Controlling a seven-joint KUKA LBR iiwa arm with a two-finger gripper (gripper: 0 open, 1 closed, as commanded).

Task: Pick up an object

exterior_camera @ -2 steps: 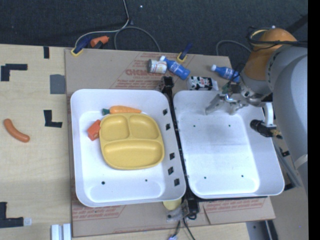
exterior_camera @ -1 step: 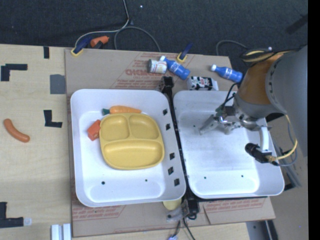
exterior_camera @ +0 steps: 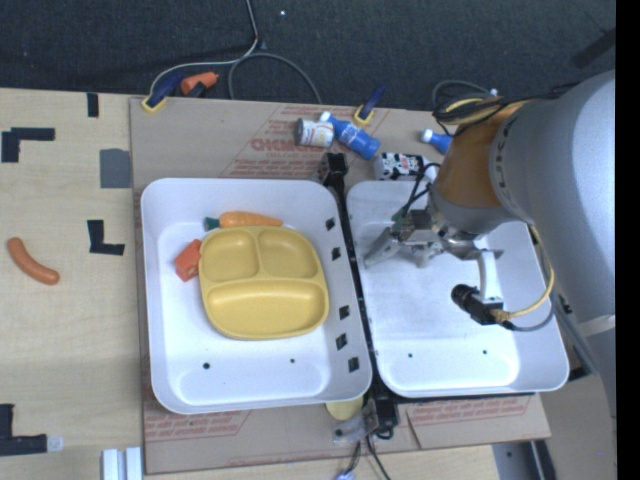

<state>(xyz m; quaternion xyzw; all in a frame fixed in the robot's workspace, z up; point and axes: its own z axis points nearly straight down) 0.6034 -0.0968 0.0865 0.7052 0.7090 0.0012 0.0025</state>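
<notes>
A yellow divided plate (exterior_camera: 265,280) lies in the left bin (exterior_camera: 160,298). An orange carrot toy (exterior_camera: 250,220) rests along its far edge, and a small red-orange piece (exterior_camera: 188,259) sits at its left side. My gripper (exterior_camera: 400,255) hangs over the upper left part of the right bin (exterior_camera: 470,368), close to the divider between the bins. It stands open, with bare white bin floor between its fingers. The grey arm with its orange band (exterior_camera: 470,173) covers the far right of that bin.
An orange sausage-shaped toy (exterior_camera: 32,261) lies on the bench far to the left. Small bottles (exterior_camera: 340,133) and an orange clamp (exterior_camera: 200,82) sit behind the bins. A black cable fitting (exterior_camera: 475,303) hangs from the wrist over the right bin.
</notes>
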